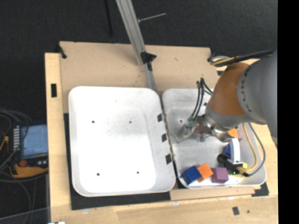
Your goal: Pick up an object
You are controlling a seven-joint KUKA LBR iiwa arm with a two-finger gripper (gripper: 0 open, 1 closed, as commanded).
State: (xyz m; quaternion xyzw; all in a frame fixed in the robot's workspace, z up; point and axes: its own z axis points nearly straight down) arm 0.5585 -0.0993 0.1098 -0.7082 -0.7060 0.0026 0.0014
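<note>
Underneath everything, the pale wooden bench (117, 64) is carrying two shallow bins side by side, their inner rims touching along the middle. The large white left-hand bin (79, 139) is offering a broad bare floor with open room out to all four walls. The smaller white right-hand bin (177, 99) is taking up the other half. The grey arm with its orange band (233, 94) is reaching in from the right and covering much of that bin's far right side. A slanted grey metal rail (131, 22) is running down from the top towards the seam between the bins. The gripper (183, 131) is hanging low over the right-hand bin's left middle, close to the inner wall. How wide its jaws are standing cannot be told from this slant, and nothing is showing as held. Three small things are lying in a row along the near wall, well apart from the gripper. The blue square block (190, 175) is sitting nearest the inner corner. The orange block (204, 171) is touching it, and the purple block (220, 174) is lying just beside that. Bare bin floor is lying between the row and the gripper.
</note>
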